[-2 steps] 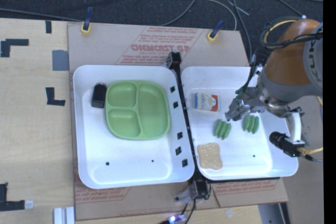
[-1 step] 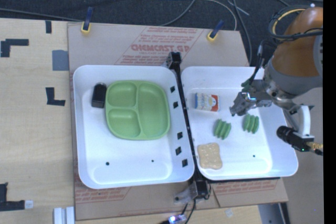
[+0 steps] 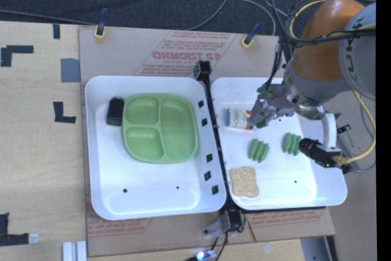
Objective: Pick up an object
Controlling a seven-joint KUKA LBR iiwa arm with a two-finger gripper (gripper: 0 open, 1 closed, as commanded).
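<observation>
Gripper (image 3: 256,118): dark two-finger tool on the grey arm (image 3: 317,79) with orange band, low over the upper-left part of the right shallow white bin (image 3: 278,192). Fingertips sit at the right end of a small flat white packet with blue and red print (image 3: 235,117); contact or clear, cannot tell. Whether the fingers are spread or pressed together is not readable from this angle, too dark and cluttered. Nothing visibly pinched between them.

Below the gripper, slightly right: a ridged green plastic piece (image 3: 259,150), lying tilted. Further right of that, a second, similar ridged green piece (image 3: 291,143), near the arm's black side fitting. Below the gripper, toward the bin's near edge: a tan, rounded-square cracker-like slab (image 3: 244,181), flat on the bin floor.

Well to the gripper's left, across the black divider, in the left white bin (image 3: 146,198): a light green three-compartment plastic plate (image 3: 160,128), with a small black block (image 3: 115,111) touching or just beside its far-left rim.
</observation>
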